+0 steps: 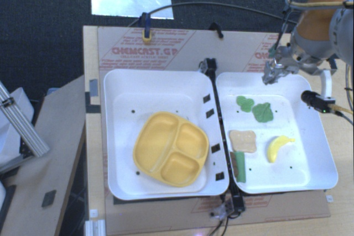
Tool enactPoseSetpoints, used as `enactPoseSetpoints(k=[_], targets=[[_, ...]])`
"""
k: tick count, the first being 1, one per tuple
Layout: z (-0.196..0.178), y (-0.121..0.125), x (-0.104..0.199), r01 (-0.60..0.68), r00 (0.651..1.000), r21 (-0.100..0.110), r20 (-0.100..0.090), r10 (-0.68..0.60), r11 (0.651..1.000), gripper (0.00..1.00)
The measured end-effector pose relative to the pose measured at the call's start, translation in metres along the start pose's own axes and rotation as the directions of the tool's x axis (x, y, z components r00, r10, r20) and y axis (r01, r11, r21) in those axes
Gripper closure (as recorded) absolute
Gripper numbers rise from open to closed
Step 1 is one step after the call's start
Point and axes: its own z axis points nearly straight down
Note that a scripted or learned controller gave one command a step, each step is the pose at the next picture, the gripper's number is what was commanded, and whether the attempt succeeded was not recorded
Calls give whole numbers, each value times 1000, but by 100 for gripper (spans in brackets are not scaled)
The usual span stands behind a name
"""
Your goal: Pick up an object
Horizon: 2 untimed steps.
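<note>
1. Two white bins sit side by side on my bench: the left bin (119, 91) holds a yellow tray (170, 148) with three compartments.
2. I see the right bin (310, 171) holding two green leaves (255, 108), a tan toast (243, 141), a yellow banana (278, 147) and a green stick (240, 166) along its left wall.
3. My arm (321, 14) hangs over the right bin's far rim, with the gripper (272, 73) above that rim, apart from every item.
4. I cannot tell how wide the gripper stands; nothing shows in it.
</note>
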Motion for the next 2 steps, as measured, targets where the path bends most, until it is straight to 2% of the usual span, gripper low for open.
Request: enactPoseSetpoints(k=[1,2], targets=[[-58,10,7,4,1000,-2,0,-4,1000,100],[-42,-3,59,7,1000,7,-2,-7,1000,100]])
